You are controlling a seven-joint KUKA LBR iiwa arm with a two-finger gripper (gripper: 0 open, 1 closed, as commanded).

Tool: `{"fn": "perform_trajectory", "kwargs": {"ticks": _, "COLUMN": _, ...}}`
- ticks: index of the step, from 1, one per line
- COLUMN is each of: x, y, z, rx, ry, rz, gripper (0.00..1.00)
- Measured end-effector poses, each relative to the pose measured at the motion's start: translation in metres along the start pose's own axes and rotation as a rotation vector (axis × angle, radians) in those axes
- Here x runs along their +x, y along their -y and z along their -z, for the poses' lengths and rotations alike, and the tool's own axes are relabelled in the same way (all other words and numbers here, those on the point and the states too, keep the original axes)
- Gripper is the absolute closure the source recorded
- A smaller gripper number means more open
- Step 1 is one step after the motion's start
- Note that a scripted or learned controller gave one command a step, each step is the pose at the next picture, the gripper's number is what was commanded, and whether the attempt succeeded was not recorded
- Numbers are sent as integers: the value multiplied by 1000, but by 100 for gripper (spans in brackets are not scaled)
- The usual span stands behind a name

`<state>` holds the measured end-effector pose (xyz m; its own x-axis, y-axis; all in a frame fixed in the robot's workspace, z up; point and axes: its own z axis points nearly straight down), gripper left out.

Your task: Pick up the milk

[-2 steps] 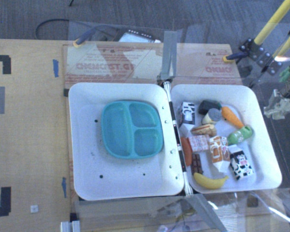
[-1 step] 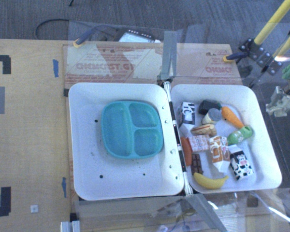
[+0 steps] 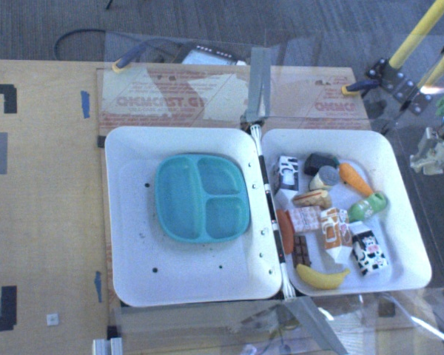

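Milk waiting, near right corner.
I see the small cow-patterned white milk carton (image 3: pixel 368 252) beside the yellow banana (image 3: pixel 322 276); gripper (image 3: pixel 429 154) hovers farther right, grip state unreadable.

Left white plastic bin (image 3: pixel 126 272): teal three-compartment plate (image 3: pixel 203 198). Right white plastic bin (image 3: pixel 411 250): cow-patterned milk carton (image 3: pixel 369 253) near yellow banana (image 3: pixel 322 276).

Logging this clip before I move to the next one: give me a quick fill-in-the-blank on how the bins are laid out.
1. The teal divided plate lies in the ____ bin.
2. The banana lies at the right bin's ____ edge.
3. The orange carrot lies just above the ____ apple.
4. The teal plate has ____ compartments.

Missing words: left; near; green; three
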<state>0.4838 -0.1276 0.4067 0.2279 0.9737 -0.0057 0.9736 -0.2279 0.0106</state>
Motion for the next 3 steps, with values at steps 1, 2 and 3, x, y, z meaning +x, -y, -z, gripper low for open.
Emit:
{"fn": "perform_trajectory", "kwargs": {"ticks": 1, "x": 0, "y": -1, "z": 10, "rx": -3, "ry": 2, "rz": 1, "gripper": 100}}
{"fn": "perform_trajectory", "kwargs": {"ticks": 2, "x": 0, "y": -2, "z": 21, "rx": -6, "ry": 3, "rz": 3, "gripper": 100}}
{"fn": "perform_trajectory", "kwargs": {"ticks": 3, "x": 1, "y": -4, "z": 31, "rx": -9, "ry": 5, "rz": 4, "gripper": 100}}
